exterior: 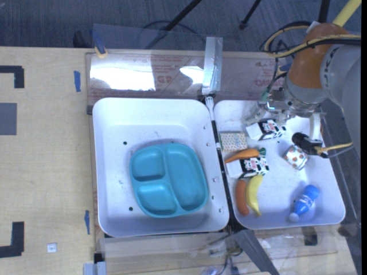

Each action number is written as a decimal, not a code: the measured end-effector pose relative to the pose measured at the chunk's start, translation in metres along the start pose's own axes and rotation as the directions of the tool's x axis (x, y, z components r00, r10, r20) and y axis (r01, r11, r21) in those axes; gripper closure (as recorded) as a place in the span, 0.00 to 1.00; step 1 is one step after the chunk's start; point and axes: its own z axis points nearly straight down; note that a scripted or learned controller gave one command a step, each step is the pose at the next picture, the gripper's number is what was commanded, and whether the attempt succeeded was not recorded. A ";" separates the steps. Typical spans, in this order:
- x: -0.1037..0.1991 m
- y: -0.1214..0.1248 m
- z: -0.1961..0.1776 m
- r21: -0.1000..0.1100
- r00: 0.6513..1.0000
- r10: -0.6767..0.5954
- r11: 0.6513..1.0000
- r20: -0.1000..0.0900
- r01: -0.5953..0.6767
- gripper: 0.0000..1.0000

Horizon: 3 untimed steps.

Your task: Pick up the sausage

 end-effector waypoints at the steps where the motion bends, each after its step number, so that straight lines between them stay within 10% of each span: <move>1: 0.027 0.011 0.001 0.002 0.995 0.101 0.995 0.019 -0.101 0.00; 2: 0.033 0.012 0.000 0.000 0.999 0.044 0.999 0.016 -0.044 0.00; 3: 0.052 0.005 -0.086 0.037 0.992 0.130 0.991 0.006 -0.130 0.00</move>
